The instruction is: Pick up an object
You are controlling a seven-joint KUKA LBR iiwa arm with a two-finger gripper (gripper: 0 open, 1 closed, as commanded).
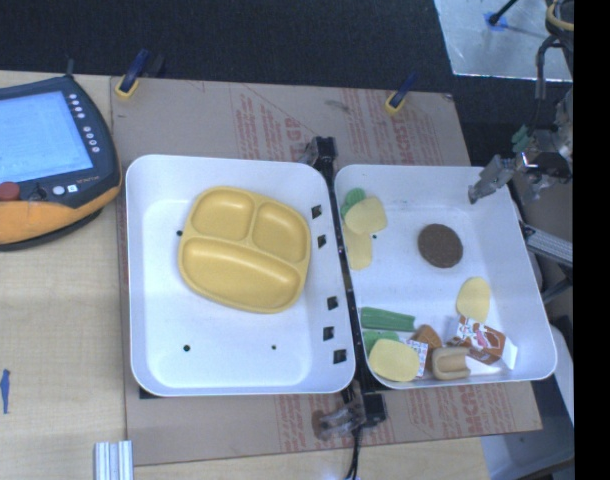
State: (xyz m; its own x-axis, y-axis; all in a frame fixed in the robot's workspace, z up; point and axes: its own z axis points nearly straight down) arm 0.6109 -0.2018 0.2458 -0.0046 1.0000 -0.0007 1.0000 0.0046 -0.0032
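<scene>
Here, tool (488,181) over right bin's (505,268) far corner, brown disc (440,245) nearby

A flat brown disc (440,245) lay near the right bin's (505,268) centre. Pale yellow pieces (365,216) sat at ten o'clock; another yellow piece (474,298), green pieces (387,319) and small packets (480,343) clustered toward six.

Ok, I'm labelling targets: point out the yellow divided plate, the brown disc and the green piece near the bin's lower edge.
Yellow divided plate (247,248): camera view, centre ridge.
Brown disc (440,245): camera view, top face.
Green piece (387,318): camera view, middle.
</scene>
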